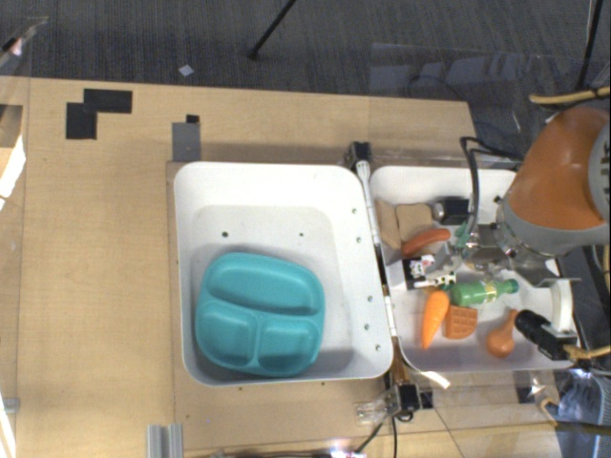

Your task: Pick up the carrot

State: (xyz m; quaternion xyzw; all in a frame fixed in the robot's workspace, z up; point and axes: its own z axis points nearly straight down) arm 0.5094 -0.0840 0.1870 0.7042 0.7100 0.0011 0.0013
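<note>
Your carrot [433,317] lies in the right bin [410,181], touching a waffle-like orange piece [460,322] and just below a green bottle [482,292]. Gripper [460,267] hovers above; opening: cannot tell. Risk: it grabs a neighbour instead.

A teal divided tray [259,313] is seen lying in the left white bin [277,189]. In the right white bin [410,181], a green bottle [482,292], an orange waffle-like piece [460,323], a red sausage-like piece [424,241] and a brownish drumstick-like piece [501,337] are found close together. Both bins are carried side by side by the wooden bench [95,303], on which black patches [95,111] are marked.
</note>
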